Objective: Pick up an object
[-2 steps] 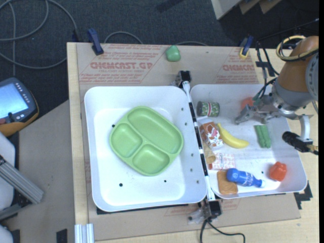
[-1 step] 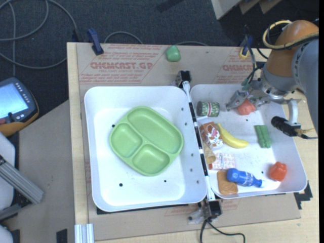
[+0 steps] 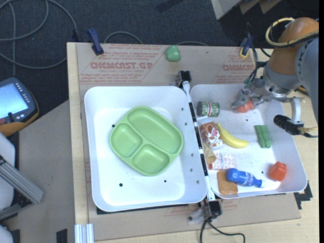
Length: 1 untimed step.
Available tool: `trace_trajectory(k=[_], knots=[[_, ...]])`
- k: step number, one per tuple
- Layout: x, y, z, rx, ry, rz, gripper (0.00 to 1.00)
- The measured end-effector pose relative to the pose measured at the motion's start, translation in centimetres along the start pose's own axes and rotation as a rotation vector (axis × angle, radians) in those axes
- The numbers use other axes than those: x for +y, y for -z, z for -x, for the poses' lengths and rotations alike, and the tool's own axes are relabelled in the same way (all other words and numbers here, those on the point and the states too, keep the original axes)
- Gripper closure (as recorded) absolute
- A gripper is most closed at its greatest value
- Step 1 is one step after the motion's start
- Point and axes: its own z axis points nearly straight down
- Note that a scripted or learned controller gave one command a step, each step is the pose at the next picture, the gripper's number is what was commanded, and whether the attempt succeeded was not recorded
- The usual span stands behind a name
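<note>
Gripper (image 3: 245,103) is low in the right bin's (image 3: 298,158) upper area, fingers closed around a small orange-red piece (image 3: 246,106), which shows between the tips. Arm (image 3: 288,54) enters from upper right. Rest of that bin: can (image 3: 208,108) on its side, banana (image 3: 232,138), snack packets (image 3: 215,147), blue bottle (image 3: 244,177), green block (image 3: 262,136), red block (image 3: 277,171). Left bin (image 3: 96,135) holds 1 green 3-section plate (image 3: 146,140). Green ball (image 3: 173,53) sits on the board behind the bins.
</note>
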Motion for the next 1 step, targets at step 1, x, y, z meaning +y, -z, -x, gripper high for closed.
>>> trace_trajectory(k=[1], knots=[[-3.17, 3.3, -4.02, 0.005, 0.0, -0.009, 1.0]])
